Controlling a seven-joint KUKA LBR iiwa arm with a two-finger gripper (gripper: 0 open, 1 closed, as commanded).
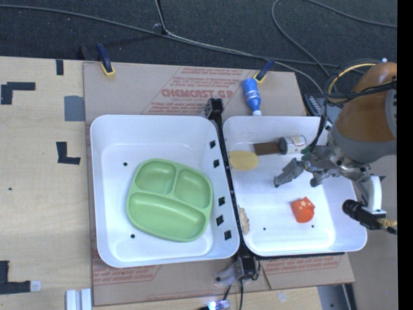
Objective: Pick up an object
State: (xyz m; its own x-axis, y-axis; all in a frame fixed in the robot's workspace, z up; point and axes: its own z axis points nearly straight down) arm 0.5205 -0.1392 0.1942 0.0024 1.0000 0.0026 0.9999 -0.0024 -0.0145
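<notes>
I see a glossy green plastic divided plate (171,199) in a smooth white plastic bin (103,173) on matt brown cardboard sheeting (187,89).

- We log two bins side by side on the board (187,89): left bin (106,173), right bin (342,237), touching along a central divider (222,173).
- The divided plate (171,199) lies in the left bin, near its centre.
- In the right bin, the bottle (277,147) lies on its side at 12 o'clock.
- The round piece (244,160) sits at 10 o'clock, just beside the bottle's left end.
- The small block (302,210) lies near 5 o'clock.
- The gripper (300,172) sits between bottle and block, touching neither.
- The tube (253,97) lies on the board behind the right bin.
</notes>
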